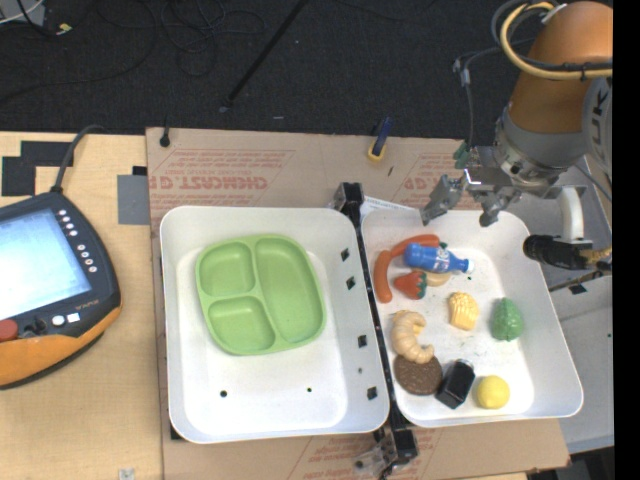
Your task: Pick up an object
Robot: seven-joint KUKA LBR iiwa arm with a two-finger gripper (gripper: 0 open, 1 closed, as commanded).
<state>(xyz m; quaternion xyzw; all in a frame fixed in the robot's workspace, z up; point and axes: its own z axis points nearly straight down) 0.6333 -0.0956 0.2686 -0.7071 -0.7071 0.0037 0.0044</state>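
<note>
**Hovering above the right bin, nothing in the grip yet**

Spanning most of the bench, the two white bins sit side by side: the left bin [190, 368] bears a green divided plate [261, 294], and the right bin [555, 368] holds all the small things. The arm [560, 68] reaches in from the right, its gripper [468, 206] poised over the far rim of the right bin with the two fingers spread apart and nothing between them.

By my reading this is the approach step: no object has been chosen by contact, and the pick is not yet begun.

Candidates lie in a loose cluster below the gripper. Nearest is a blue bottle [436, 259] lying on its side across an orange carrot-like piece [415, 242], with a red sausage [383, 275] just beside them and a small red and green piece [412, 285] touching the bottle's underside. Further toward the camera are a croissant [410, 334], a corn cob [462, 311], a green leafy piece [507, 320], a brown cookie [417, 374], a black block [455, 384] and a lemon [491, 392].

The next move probably calls for a descent onto one item with the fingers straddling it. The crowded bottle pile risks a pinch on two things at once; the lemon or green piece stands freer.
</note>
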